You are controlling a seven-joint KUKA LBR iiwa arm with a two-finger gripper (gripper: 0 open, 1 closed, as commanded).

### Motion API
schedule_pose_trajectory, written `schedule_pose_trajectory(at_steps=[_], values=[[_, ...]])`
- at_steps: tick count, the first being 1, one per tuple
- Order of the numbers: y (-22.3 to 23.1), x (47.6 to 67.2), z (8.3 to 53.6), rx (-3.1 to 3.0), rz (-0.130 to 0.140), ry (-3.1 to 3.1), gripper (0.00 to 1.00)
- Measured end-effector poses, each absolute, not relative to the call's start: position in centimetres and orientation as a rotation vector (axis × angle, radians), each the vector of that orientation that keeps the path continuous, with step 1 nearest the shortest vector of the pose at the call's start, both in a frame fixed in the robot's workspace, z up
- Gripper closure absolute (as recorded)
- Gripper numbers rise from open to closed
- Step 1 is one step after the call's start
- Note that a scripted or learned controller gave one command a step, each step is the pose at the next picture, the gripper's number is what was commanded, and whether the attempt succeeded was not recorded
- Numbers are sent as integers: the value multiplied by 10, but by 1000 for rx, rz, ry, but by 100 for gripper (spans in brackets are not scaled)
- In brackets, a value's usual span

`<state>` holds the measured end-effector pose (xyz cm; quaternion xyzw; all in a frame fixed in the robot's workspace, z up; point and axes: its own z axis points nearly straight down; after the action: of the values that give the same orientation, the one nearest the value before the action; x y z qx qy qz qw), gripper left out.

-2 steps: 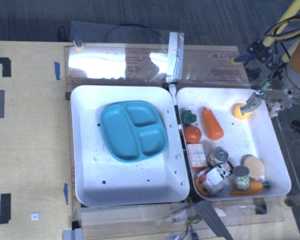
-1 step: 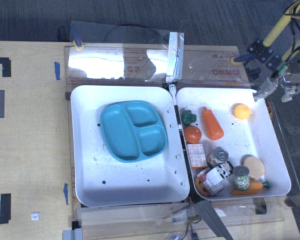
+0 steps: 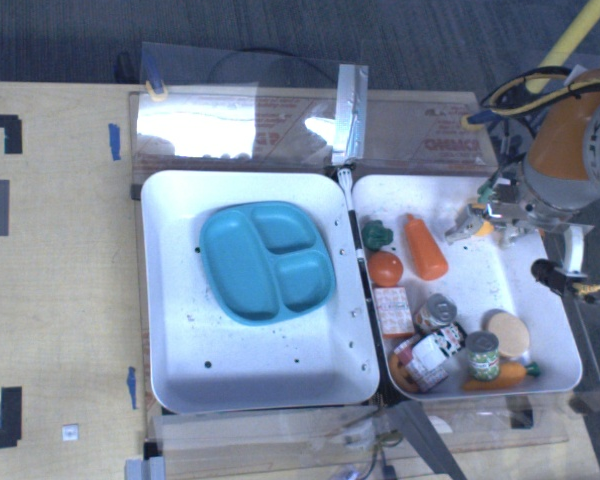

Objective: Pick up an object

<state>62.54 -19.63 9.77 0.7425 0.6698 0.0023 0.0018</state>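
Objects to pick: a cluster is seen in the right bin (image 3: 555, 313), none of them lifted.
Orange cylinder (image 3: 425, 247): laid at a slant in the upper middle of the right bin, just beside a small dark green piece (image 3: 378, 235).
Orange ball (image 3: 385, 268): placed below the green piece, close to the bin's left wall.
Printed packet (image 3: 392, 311): laid flat under the ball, along the same wall.
Tin can (image 3: 438, 313): seen lying just right of the packet.
Black-and-white carton (image 3: 435, 355): found at the bin's lower edge, below the can.
Green-lidded jar (image 3: 483, 354): stood near the lower right, with a carrot (image 3: 500, 374) lying just below it.
Tan round disc (image 3: 507, 332): set just right of the jar's lid.
Pincer (image 3: 477, 222): held low over the upper right of the right bin, to the right of the orange cylinder and apart from it; nothing is seen between its fingers, and whether they are spread or closed cannot be told.
Arm (image 3: 565, 148): reached in from the right, its orange band seen above the wrist.
Left bin (image 3: 170, 298): a blue divided tray (image 3: 267, 261) is held in its middle.
Desk (image 3: 50, 268): both bins are carried side by side on it.
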Motion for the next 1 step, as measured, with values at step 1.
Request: schedule_pose_trajectory(at_steps=[1], values=[[-201, 670, 88, 2500, 9, 1954, 0]])
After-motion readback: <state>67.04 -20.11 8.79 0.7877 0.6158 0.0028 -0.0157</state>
